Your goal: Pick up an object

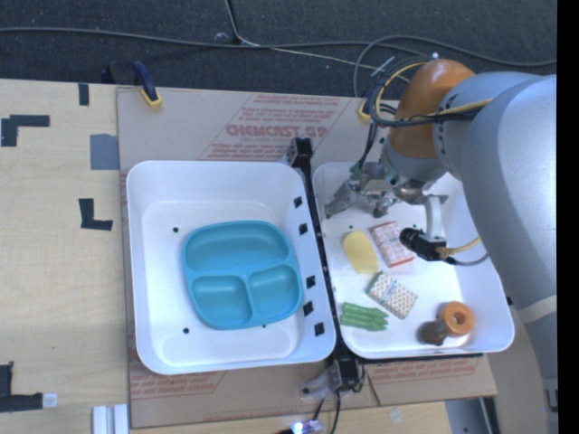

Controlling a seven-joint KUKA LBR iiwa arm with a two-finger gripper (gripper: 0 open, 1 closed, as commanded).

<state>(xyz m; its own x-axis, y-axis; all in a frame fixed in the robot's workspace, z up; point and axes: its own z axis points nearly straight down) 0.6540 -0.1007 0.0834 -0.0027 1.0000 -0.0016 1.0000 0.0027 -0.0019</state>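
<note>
Gripper [362, 197] hangs over right bin's [484, 283] far-left corner, close to divider; can't tell jaw state.

Right bin: 5 items crowd its near half; back-right floor bare. Yellow piece [360, 250] lies centre-left, rounded, just below gripper.

Left bin [154, 269]: 1 blue tray [241, 272], room all round.

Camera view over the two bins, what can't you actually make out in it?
- Gripper: too small and cluttered with cables to show how it is set.
- Far right corner of the right bin: covered by the grey arm.
- Print on the red-and-white packet and the patterned packet: too small to read.
- Dark object beside the orange ring: too small to identify.
</note>
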